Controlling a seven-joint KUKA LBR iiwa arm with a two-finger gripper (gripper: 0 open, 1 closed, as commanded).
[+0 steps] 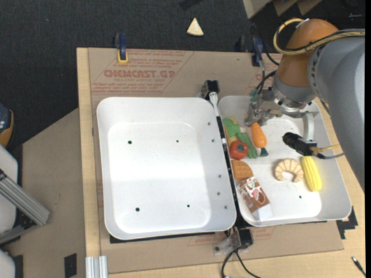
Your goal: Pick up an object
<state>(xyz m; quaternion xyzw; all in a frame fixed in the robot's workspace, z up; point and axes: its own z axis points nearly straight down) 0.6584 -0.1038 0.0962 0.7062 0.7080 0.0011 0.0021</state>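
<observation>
- Carrot (258,136), the toy one, looks like the pick. It lies in the right bin (324,197), toward that bin's far left corner, with its tip slanting toward the near edge.
- Gripper (255,116) hangs right over the carrot's far end, close above it. Released or clenched, I cannot tell from this angle, and nothing shows as held.
- It's a tight crowd: a toy tomato (238,149) sits just beside the carrot on the left-wall side. Green vegetable pieces (232,126) press in along that wall too.
- Toward the right edge and well apart from the carrot, a croissant (288,169) lies just beside a corn cob (311,173). A printed packet (254,193) lies toward the near left corner.
- Left bin (104,112) plays no part in this.
- My read: this is the approach, with the grasp not yet made. To do it well, come down centred on the carrot's thick middle and close across its narrow width, not along it.
- Stay off the tomato, or it may get pinched or nudge the carrot aside. The carrot is smooth and tapered, so a hold near the tip would likely slip.
</observation>
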